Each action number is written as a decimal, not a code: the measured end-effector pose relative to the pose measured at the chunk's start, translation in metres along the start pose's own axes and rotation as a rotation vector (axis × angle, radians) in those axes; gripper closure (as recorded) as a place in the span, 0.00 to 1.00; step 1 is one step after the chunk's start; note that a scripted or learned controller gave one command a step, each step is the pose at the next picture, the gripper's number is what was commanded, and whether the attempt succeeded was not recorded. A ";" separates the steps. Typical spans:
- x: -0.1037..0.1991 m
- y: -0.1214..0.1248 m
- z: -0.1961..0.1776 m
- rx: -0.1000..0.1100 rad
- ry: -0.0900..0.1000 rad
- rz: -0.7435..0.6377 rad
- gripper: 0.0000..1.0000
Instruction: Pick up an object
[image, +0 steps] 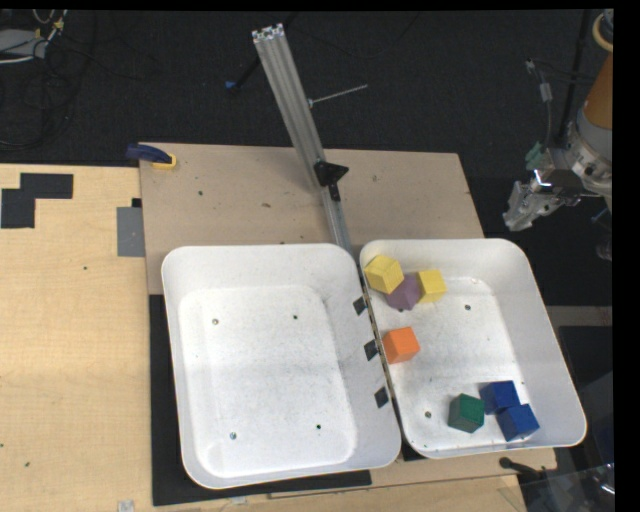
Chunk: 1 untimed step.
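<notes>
The right bin (520, 275) holds several small blocks. A yellow block (383, 273), a purple block (406, 292) and a smaller yellow block (432, 285) cluster at its back left. An orange block (401, 344) lies near the divider. A green block (466, 413) and two blue blocks (508, 407) sit at the front right. My gripper (527, 203) hangs at the right edge of the view, above and behind the right bin's far corner, with nothing visible between its fingers.
The left bin (200, 270) lies beside the right one. A slanted aluminium rail (296, 110) rises from the bench behind the bins. A blue-and-yellow clamp (152, 155) sits at the board's back left corner.
</notes>
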<state>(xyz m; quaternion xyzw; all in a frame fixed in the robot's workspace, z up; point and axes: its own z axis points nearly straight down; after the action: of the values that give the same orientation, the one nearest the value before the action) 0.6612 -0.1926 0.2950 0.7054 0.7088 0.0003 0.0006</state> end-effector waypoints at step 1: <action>0.055 -0.012 0.001 0.004 0.003 0.000 1.00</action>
<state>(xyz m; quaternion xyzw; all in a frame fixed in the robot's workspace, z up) 0.6486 -0.1377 0.2941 0.7054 0.7088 0.0000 -0.0019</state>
